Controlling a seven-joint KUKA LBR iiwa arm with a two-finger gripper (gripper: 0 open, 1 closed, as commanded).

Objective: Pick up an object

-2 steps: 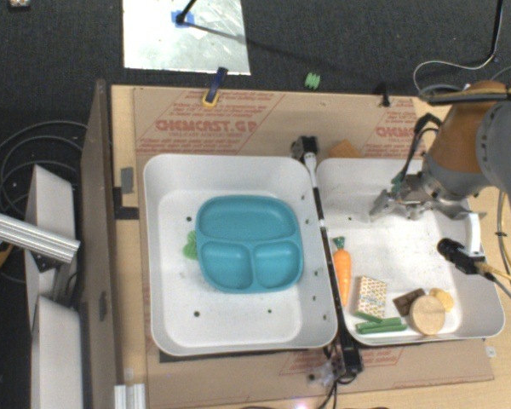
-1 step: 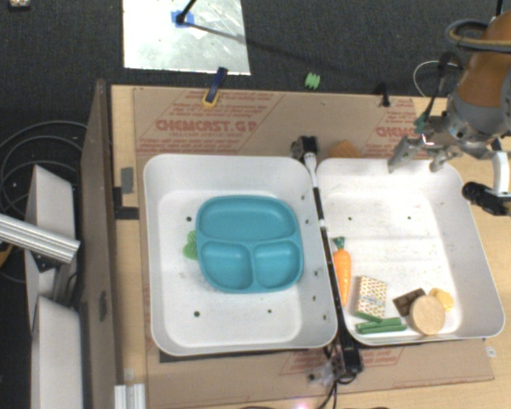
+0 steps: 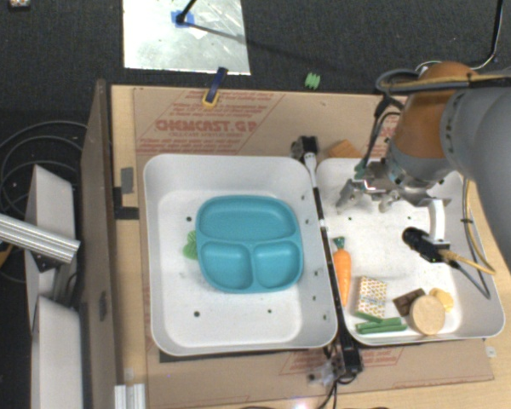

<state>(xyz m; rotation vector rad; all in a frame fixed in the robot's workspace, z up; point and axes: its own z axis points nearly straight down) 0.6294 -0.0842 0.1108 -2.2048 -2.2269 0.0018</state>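
Hand (image 3: 370,196) seen over the right bin's (image 3: 379,250) far left corner, its upper part hidden under the arm; fingers (image 3: 348,195) noted apart, nothing clamped between them.

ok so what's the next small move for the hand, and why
Probably shift toward the carrot and line up above it. The hand is over a bare patch at the far end of the right bin, with nothing under it to grasp. The carrot looks like the nearest object, lying along the bin's left wall.
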